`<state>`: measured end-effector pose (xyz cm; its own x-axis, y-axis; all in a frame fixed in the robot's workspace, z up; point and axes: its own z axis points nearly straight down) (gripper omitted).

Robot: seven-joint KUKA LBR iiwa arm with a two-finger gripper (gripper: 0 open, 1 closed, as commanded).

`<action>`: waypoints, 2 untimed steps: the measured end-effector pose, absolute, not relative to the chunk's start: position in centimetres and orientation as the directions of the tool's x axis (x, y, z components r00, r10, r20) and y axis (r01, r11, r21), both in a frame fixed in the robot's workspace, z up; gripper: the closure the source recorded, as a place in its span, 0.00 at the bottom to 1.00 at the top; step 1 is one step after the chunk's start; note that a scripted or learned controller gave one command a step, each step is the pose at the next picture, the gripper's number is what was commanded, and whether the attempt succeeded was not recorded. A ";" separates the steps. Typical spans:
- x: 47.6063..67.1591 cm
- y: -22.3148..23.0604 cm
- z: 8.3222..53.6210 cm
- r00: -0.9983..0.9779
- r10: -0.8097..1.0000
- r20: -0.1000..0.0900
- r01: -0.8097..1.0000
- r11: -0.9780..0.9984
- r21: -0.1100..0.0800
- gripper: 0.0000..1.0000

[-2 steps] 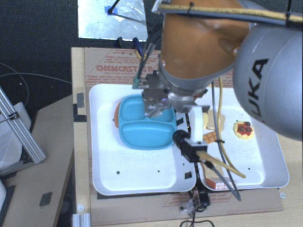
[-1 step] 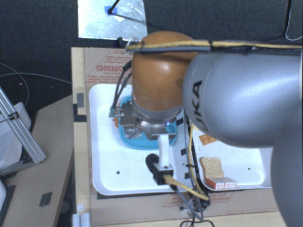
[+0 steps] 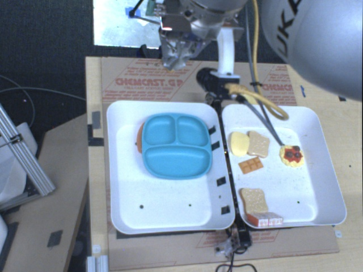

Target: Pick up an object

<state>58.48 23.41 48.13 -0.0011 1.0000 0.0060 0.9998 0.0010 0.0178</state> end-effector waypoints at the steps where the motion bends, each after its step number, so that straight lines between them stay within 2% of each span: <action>1: 54.1 23.4 51.0 -0.005 1.000 0.002 1.000 0.005 0.002 1.00; 2: 48.3 23.4 34.6 -0.002 1.000 -0.005 1.000 0.001 -0.013 1.00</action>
